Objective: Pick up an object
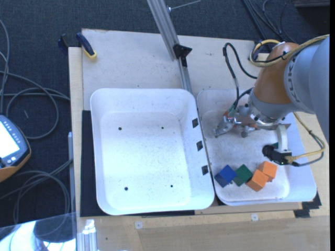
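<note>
I see gripper (230, 128) over right bin (225, 101), grip state unclear | blue block (225, 175), green block (243, 174), orange block (262, 175) at its 5 o'clock

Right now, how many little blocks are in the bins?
3, maybe more. A blue block, a green block and an orange block sit in a row near the front of the right bin. The orange one may be two blocks. The arm could hide others.

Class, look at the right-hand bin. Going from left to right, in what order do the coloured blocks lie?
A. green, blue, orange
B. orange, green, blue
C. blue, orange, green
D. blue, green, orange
D: near the right bin's front edge, the blue block lies leftmost, the green block beside it, and the orange blocks rightmost.
</note>
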`<state>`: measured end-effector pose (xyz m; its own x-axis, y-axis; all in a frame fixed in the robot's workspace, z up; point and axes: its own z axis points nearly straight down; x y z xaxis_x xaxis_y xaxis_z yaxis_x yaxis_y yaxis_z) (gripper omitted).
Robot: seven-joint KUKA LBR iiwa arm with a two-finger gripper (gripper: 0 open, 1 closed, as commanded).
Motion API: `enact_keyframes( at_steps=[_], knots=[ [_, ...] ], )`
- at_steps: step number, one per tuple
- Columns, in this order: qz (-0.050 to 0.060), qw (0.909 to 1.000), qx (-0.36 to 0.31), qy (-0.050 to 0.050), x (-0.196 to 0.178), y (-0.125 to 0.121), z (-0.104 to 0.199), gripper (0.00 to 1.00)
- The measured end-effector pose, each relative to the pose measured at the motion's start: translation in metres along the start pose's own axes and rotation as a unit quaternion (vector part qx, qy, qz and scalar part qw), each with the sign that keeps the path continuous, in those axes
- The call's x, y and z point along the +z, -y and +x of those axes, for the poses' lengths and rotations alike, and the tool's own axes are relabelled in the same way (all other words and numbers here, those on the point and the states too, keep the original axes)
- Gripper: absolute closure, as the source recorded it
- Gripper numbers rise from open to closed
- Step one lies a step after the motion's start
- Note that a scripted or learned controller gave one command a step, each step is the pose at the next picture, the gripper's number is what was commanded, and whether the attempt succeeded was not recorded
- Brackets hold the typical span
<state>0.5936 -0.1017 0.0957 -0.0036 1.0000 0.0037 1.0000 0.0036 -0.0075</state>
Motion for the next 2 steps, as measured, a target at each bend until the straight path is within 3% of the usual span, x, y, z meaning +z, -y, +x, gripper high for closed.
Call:
enact_keyframes(
  at_steps=[1,2],
  knots=[
    [-0.005,1.0,0.0,0.002,-0.004,-0.032,0.01,0.0],
    [-0.008,1.0,0.004,0.004,-0.079,-0.009,-0.042,0.0]
  ],
)
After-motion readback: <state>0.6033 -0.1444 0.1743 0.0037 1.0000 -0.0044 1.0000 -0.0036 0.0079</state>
